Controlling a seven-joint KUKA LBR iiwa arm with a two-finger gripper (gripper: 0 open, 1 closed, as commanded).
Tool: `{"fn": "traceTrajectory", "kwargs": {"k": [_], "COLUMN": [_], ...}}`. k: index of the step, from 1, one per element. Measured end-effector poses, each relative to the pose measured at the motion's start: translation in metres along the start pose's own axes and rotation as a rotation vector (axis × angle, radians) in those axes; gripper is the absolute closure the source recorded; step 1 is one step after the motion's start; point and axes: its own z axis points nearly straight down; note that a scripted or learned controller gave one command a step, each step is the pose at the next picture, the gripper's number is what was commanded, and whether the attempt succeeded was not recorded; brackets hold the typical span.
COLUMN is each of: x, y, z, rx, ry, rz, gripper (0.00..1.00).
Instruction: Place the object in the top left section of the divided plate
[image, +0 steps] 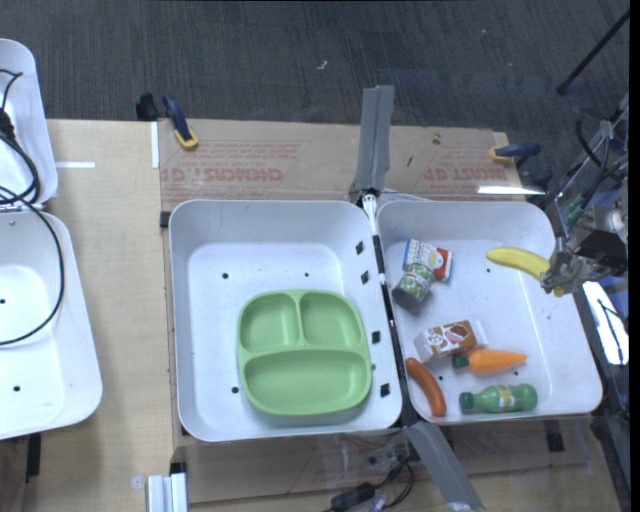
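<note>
A green divided plate (303, 352) lies in the left bin (200, 300), with two small sections at the top and one wide section below. All three sections hold nothing. My gripper (561, 274) hangs at the right rim of the right bin (580, 350), just right of and slightly below the tip of a yellow banana (518, 260). I see nothing held in it. The arm behind it is mostly cut off at the view's right.
The right bin also holds a small white carton (428, 259), a grey can (411, 288), a brown juice box (445, 340), a carrot (492, 360), a red sausage (426, 386) and a green bottle (498, 399). A grey divider post (374, 140) stands between the bins.
</note>
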Motion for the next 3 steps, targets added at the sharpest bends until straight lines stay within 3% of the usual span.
{"fn": "traceTrajectory", "kwargs": {"k": [1,2,3], "x": [-0.047,-0.083,-0.033], "y": [0.011,0.019,0.007], "z": [-0.008,-0.104,0.017], "rx": [-0.002,-0.002,0.0], "ry": [0.0,0.0,0.0], "rz": [0.132,0.077,0.069], "gripper": [1.0,1.0,1.0]}}
